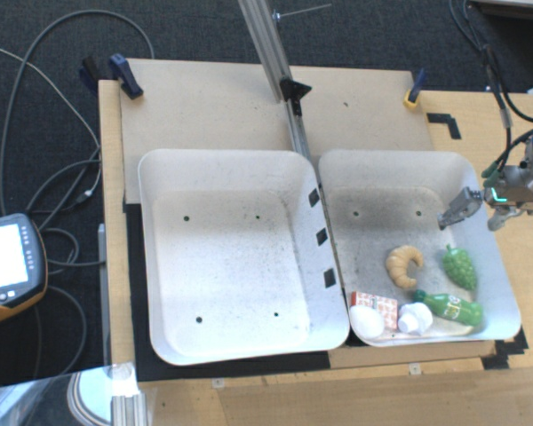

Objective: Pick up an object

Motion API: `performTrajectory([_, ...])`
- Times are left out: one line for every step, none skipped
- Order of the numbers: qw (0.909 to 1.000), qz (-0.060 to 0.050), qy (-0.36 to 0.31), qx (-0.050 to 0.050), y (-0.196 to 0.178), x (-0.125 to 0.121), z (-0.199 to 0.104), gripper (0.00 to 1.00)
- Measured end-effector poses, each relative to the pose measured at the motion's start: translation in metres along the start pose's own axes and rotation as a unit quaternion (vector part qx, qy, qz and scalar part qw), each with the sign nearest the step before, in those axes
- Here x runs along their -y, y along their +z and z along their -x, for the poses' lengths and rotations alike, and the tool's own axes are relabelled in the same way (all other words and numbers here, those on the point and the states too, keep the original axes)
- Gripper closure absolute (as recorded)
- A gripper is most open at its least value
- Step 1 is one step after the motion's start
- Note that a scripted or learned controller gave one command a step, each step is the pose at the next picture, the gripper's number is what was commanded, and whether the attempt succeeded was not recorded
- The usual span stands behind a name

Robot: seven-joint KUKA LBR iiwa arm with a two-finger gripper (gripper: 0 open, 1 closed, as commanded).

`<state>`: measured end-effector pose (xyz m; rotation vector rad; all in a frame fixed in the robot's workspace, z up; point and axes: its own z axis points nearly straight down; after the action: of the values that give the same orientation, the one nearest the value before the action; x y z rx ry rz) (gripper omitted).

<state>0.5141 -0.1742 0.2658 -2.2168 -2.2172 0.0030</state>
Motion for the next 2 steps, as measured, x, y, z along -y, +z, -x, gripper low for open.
performTrajectory([1.0,0.002,0.0,0.001,-0.002,-0.001,0.0,0.0])
performTrajectory([1.0,-0.001,0.0,0.0,0.057,0.008,0.001,0.0])
